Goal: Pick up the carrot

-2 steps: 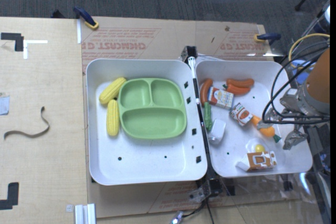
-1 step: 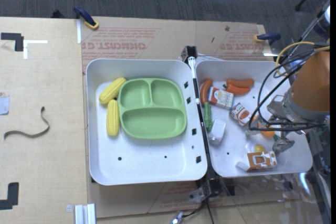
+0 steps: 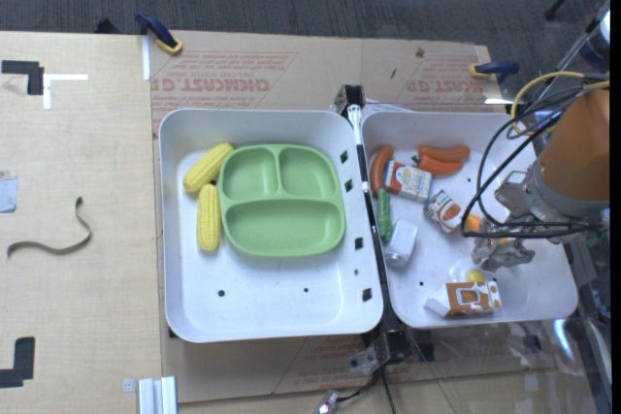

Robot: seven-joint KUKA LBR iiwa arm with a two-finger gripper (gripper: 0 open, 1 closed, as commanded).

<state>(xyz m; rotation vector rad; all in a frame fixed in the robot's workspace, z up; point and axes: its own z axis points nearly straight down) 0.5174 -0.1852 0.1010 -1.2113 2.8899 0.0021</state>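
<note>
The arm (image 3: 572, 165) hung over the right bin (image 3: 553, 301), its tool (image 3: 500, 252) low, grip unreadable. The carrot (image 3: 442, 157) lay well apart near the far wall; reaching it came next.

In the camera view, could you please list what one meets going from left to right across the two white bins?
Corn cob lying upright → green divided plate → green vegetable by the divider → red-and-white carton → orange box near the front → gripper.
</note>
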